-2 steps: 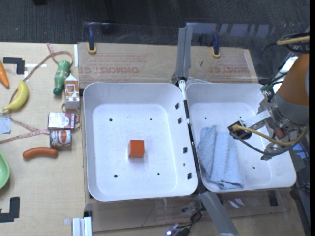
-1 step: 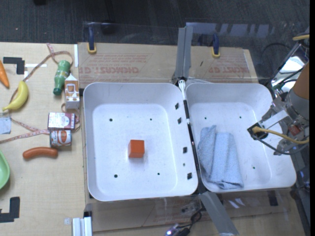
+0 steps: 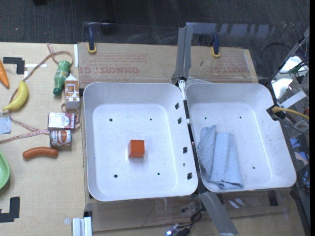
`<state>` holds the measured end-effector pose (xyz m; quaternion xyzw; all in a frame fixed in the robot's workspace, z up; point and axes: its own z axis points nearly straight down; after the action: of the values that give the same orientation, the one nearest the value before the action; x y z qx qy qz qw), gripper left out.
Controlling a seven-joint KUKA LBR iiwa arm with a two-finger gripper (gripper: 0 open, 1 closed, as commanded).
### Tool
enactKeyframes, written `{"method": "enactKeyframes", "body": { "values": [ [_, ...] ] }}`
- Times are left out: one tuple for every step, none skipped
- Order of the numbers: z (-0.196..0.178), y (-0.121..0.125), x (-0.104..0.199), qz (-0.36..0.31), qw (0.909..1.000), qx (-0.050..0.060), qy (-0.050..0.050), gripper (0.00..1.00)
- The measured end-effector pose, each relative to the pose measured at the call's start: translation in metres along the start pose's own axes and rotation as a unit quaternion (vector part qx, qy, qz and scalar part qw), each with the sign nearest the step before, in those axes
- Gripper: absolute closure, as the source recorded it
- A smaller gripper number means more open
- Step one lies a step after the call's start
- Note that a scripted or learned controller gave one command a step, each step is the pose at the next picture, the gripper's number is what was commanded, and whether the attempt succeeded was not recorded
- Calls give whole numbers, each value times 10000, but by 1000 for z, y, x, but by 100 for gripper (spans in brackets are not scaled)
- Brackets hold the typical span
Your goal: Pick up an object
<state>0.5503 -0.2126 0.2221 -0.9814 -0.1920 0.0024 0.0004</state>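
From above, the orange cube (image 3: 136, 148) sits square in the middle of the left bin (image 3: 98, 181), the folded cloth (image 3: 221, 160) in the right bin (image 3: 275, 181); how the jaws stand I cannot tell.

Right edge of the view, a little above mid-height: a cluster of pale, shiny grey-and-white hardware (image 3: 291, 80) with thin dark cables looping above it. It is too cropped and washed out by glare to tell whether it is a link of the grey KUKA arm. Just below it, a short dark stub carries a yellow cable (image 3: 291, 112) that runs off toward the right edge; what it belongs to cannot be told, and no pose can be read from these fragments.
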Motion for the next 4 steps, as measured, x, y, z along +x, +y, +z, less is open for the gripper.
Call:
{"method": "enactKeyframes", "body": {
  "values": [
    [19, -4, -33, 797, 9968, 6, -1, 0],
    [12, -4, -33, 776, 9970, 15, -23, 100],
    [131, -79, 4, 927, 9957, 6, 9, 100],
    [19, -41, 13, 782, 9969, -1, 4, 100]
  ]
}}
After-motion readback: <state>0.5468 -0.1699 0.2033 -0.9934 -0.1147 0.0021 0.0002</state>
